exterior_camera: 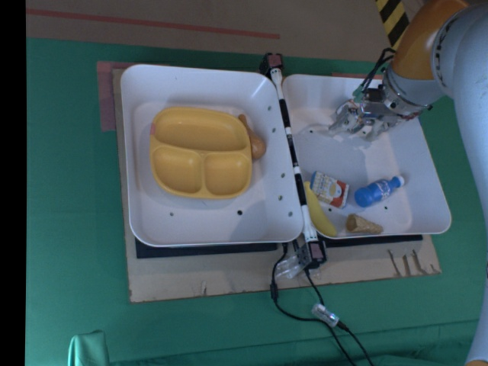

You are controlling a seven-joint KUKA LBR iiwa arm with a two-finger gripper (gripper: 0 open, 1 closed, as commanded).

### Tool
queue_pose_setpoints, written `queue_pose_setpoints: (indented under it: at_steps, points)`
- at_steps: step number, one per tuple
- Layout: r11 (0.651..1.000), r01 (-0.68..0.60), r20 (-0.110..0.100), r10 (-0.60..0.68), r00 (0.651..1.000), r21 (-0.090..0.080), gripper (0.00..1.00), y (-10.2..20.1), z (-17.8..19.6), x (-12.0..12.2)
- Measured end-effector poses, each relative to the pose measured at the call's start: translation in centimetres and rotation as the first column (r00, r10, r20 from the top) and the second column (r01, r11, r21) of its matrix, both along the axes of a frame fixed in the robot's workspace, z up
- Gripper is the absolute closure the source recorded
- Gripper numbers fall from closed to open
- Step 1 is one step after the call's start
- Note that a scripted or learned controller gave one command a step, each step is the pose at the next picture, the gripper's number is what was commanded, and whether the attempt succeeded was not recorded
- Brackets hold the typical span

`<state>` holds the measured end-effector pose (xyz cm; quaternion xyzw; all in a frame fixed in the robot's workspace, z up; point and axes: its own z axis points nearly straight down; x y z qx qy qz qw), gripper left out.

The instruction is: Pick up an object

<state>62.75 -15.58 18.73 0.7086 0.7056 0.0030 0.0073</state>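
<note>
The arm (446,36), smooth grey with an orange band, reaches over the right bin's (427,170) far edge; the left bin (137,204) carries a glossy yellow divided tray (200,151) near its middle; the gripper (352,124) hangs over bare white floor near the right bin's far side, its opening unclear, nothing seen held; a banana (318,212) lies along that bin's left wall; a blue bottle (378,191), a carton (329,188) and a cone (364,224) cluster toward its near edge.
</note>
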Motion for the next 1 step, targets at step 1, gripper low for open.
queue_pose_setpoints:
  at_steps: [1]
  points:
    - [1.0, 0.004, 0.013, -0.004, 1.0, -0.01, 1.0, -0.36, 1.74, 0.25]
